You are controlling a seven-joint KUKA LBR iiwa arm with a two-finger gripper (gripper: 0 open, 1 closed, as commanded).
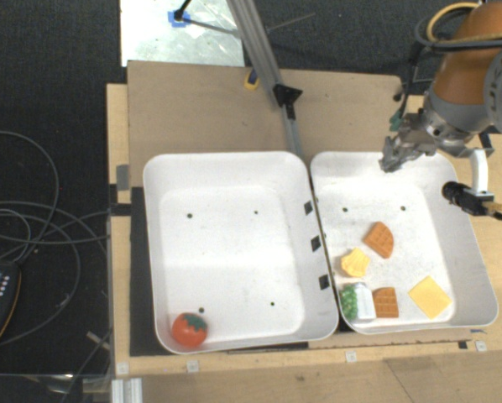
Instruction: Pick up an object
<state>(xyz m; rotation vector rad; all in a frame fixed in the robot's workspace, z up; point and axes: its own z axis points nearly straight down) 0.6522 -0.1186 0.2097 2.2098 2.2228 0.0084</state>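
Camera view: round red tomato (189, 330), possibly plastic.

- Red tomato (189, 330), left bin, near front corner
- Orange waffle piece (379, 239), mid right bin, tilted
- Yellow chunk (355, 264) just beside it
- Green-and-white item (353, 301), brown waffle square (385, 302), flat yellow cheese slice (430, 297) along the right bin's front

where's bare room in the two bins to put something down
The left bin is bare except for the tomato in its near left corner. In the right bin, the far half under the gripper is bare. Its near half is crowded: two waffles, cheese slice, yellow piece, green-and-white item.
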